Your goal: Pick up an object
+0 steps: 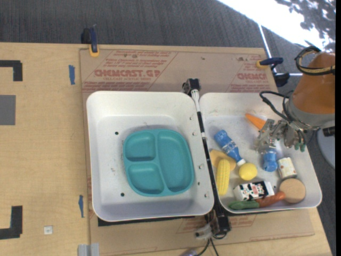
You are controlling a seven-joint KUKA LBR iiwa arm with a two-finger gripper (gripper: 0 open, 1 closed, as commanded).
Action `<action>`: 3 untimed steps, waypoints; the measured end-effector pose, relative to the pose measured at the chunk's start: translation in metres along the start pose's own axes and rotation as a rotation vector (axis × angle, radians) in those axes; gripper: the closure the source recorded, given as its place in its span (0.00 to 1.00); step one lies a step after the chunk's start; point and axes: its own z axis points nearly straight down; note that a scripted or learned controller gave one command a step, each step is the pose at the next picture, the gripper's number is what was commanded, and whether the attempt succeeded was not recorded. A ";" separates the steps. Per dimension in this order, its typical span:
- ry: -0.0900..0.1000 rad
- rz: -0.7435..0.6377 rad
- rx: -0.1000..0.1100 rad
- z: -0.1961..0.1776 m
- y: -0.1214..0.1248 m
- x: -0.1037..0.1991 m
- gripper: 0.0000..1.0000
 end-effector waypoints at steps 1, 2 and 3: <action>0.004 -0.084 -0.001 -0.094 0.101 -0.003 1.00; 0.008 -0.311 0.000 -0.007 0.041 0.046 1.00; -0.022 -0.310 0.000 -0.012 0.043 0.039 0.00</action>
